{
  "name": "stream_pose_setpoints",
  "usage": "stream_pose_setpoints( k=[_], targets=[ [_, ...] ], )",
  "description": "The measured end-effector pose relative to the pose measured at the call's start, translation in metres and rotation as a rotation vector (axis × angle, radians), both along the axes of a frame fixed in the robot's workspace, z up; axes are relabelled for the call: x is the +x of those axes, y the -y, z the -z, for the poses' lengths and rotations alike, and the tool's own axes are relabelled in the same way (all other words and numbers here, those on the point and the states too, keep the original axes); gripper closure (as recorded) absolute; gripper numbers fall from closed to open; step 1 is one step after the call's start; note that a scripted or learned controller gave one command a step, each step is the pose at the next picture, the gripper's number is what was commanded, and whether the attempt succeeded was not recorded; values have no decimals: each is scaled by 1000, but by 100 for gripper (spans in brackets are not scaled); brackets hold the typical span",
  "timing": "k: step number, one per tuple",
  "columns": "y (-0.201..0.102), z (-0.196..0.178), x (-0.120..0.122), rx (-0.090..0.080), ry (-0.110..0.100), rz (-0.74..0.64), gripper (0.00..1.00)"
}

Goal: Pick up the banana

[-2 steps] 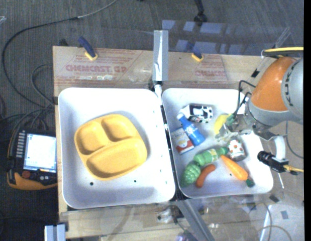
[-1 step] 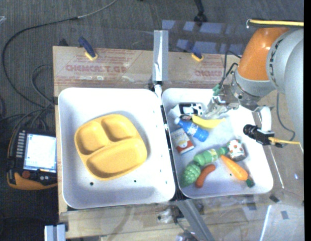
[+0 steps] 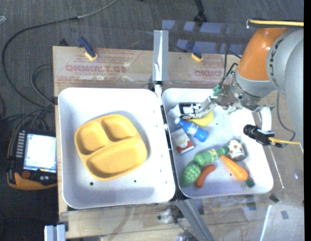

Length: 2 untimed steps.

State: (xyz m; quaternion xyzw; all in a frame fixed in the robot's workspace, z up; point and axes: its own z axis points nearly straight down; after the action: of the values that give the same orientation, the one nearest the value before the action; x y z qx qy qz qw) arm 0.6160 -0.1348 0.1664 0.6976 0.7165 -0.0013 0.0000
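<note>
Banana (image 3: 205, 117) in right bin (image 3: 266, 185) | gripper (image 3: 211, 102) seemingly touching it, grip unclear

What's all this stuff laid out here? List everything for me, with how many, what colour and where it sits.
bins: two, white, side by side on the bench
divided tray: one, yellow, in the left bin
banana: one, yellow, top of the right bin, under the gripper
bottle: one, blue with a white cap, just below the banana
red-labelled packet: one, beside the bottle
green toy vegetables: two, lower middle of the right bin
red sausage-like toy: one, by the green ones
carrot: one, orange, lower right
handheld screen unit: one, orange and black, on the floor at left
arm: one, grey with an orange band, from the right
gripper: one, above the banana
</note>
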Motion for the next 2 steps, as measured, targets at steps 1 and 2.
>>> stream_pose_setpoints(
  k=[1, 2],
  targets=[
    [23, 49, 49, -5, 41, 0, 0],
    [22, 55, 52, -4, 48, -67, 0]
  ],
)
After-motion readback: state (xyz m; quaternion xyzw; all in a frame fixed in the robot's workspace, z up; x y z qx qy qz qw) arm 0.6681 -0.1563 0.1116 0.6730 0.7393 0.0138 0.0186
